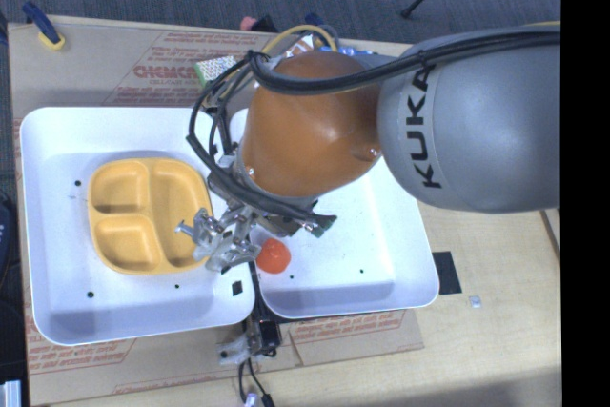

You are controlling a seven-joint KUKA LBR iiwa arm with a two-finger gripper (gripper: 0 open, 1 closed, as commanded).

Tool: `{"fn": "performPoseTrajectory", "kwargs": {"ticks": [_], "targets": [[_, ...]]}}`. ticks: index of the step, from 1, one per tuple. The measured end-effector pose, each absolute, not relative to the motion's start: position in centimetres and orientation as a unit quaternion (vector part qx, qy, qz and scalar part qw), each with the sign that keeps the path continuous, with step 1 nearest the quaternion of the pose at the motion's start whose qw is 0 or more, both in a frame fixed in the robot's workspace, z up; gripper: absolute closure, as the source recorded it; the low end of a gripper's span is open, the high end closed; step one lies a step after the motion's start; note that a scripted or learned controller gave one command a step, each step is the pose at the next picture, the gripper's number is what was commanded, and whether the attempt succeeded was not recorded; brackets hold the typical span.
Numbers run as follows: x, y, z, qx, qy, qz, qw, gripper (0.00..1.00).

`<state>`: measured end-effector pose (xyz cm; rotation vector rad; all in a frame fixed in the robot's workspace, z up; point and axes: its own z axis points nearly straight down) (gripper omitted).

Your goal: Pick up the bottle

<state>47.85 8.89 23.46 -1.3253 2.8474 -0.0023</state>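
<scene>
On my feed the left shallow white bin (48, 300) holds a yellow plastic divided tray (143, 214) with three compartments, lying flat toward the bin's middle. Just right of that tray, over the seam where the two bins meet, I see the metal two-finger gripper (221, 238), hanging at the tray's right rim. The metalwork there is a tangle of shiny parts (the slant of the camera doesn't help), and I cannot tell how it is set or whether it touches the tray or anything else.

Immediately right of the gripper sits a small orange-red rounded object (274, 255) in the near left corner of the right shallow white bin (400, 281). I cannot say whether it is the bottle or part of it; I can't make out a bottle body for certain.

Above all this the arm's orange band (305, 124) and grey KUKA-lettered link (477, 124) cover most of the right bin, with black cables (214, 105) looping down its left side.
</scene>
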Motion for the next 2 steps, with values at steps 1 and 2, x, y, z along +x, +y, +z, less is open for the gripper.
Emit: {"fn": "performPoseTrajectory", "kwargs": {"ticks": [1, 2], "targets": [[48.7, 8.9, 20.3, -0.390, 0.921, -0.0001, -0.001, 1.00], [48.2, 11.8, 16.6, -0.396, 0.918, 0.0002, -0.001, 1.00]]}}
